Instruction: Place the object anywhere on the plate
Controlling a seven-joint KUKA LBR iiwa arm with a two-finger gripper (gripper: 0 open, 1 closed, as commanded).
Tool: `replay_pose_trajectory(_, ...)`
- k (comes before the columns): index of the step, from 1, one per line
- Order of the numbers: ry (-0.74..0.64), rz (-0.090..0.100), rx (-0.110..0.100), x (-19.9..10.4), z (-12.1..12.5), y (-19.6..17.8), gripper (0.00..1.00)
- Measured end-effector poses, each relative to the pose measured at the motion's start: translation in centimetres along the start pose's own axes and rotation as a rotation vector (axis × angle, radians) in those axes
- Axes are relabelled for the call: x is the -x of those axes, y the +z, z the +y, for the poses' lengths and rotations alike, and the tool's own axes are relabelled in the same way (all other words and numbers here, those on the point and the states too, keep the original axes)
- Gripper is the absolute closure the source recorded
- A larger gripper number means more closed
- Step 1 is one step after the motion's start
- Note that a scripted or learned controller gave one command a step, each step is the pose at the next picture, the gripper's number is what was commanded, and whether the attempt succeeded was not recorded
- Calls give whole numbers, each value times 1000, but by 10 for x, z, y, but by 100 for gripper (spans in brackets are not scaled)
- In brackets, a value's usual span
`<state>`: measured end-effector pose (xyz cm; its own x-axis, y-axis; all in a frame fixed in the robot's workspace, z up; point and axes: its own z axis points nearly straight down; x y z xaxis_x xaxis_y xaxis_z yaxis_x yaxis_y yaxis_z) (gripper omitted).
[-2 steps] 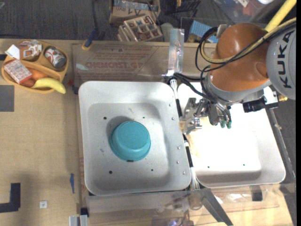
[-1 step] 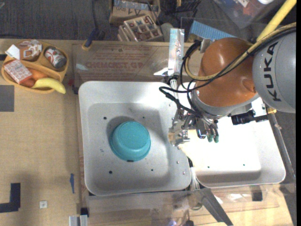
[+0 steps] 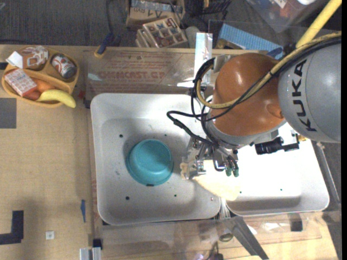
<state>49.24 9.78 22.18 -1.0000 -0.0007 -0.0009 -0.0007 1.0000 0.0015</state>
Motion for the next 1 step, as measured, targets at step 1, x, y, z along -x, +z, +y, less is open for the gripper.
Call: replay_pose_trajectory(1,0,-1,0,0,0,0,0)
